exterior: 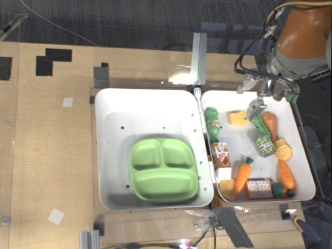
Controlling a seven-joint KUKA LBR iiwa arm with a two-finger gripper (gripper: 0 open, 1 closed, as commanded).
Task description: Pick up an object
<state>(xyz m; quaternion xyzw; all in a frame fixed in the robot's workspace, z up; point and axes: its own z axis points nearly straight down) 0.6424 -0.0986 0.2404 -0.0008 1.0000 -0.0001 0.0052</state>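
Grey gripper (258, 109) hangs low over the right bin (306, 191), among crowded toy food; finger state cannot be told. Nearest targets: yellow wedge (238, 119) and a carrot (270, 123). Risk: crowding may cause a glancing or double grasp

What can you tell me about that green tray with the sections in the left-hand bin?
The green tray is a light green divided plate, smooth and matte like moulded plastic, roughly square with rounded corners. It has three compartments: two smaller ones side by side along its far edge and one wide one along its near edge. Nothing lies in any of them. It rests flat on the floor of the left bin, toward the near right corner, turned slightly askew to the bin's walls. Nothing else touches it.
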